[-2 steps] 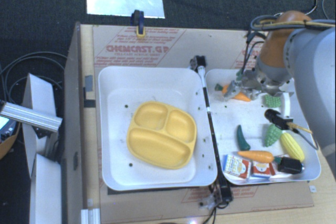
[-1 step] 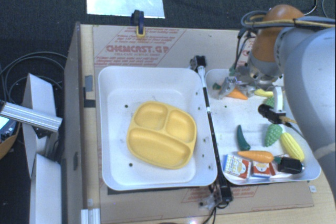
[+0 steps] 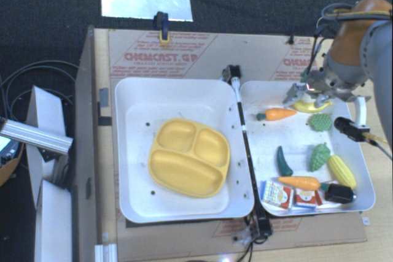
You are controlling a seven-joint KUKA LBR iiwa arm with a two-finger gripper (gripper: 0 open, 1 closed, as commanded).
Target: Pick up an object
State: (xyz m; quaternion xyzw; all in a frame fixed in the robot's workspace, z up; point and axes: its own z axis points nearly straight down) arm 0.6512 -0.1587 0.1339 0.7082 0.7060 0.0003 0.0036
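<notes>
Two white bins: left bin (image 3: 132, 132) holds a yellow tray (image 3: 189, 157), right bin (image 3: 362, 184) toy food; fingers (image 3: 299, 94) unclear.

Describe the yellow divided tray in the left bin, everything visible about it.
The yellow tray looks like smooth moulded plastic, rounded at the corners, with three hollows: two smaller ones on the far side and one long one on the near side, split by raised ridges. Nothing lies in its hollows. It lies flat and right way up, turned slightly askew, near the middle of the left bin, resting on the bin's floor and clear of its walls. Nothing else touches it.
</notes>
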